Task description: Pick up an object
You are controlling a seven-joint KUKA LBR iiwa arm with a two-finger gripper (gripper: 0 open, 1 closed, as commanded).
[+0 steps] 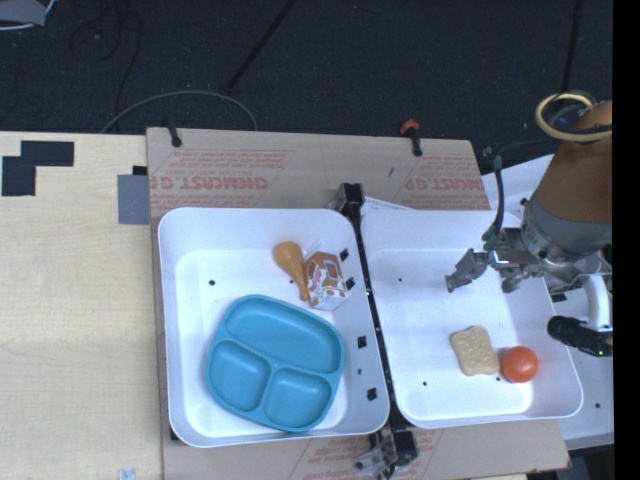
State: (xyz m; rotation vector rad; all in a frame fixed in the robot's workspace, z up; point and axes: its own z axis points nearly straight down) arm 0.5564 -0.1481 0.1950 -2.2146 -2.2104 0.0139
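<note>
- A blue divided plate point(273, 362) lies lowest in the view, in the front part of the left bin point(185, 298); it has three compartments, and its long axis runs from the bin's upper left toward its lower right.
- Just beyond the plate, toward the bin's far right corner, lies a tan wooden spoon point(293, 264): bowl at the far end, handle pointing down and slightly right toward the plate.
- Touching the spoon's right side is a small brown-and-white crumpled packet point(325, 278), close to the black divider point(362, 298) between the two bins.
- In the right bin point(420, 368), near its front right corner, lies a beige slice of toast point(473, 351), its long axis running roughly from far to near, tilted a little.
- A red-orange ball, perhaps a tomato point(518, 364), sits just beside the toast, on its right, almost touching it.
- The claw point(490, 268) hangs over the far right part of the right bin, beyond the toast and apart from it; its grey fingers point(462, 270) are spread, nothing between them.
- Both bins rest on a cardboard sheet point(300, 168) on the light wooden counter point(70, 328).
</note>
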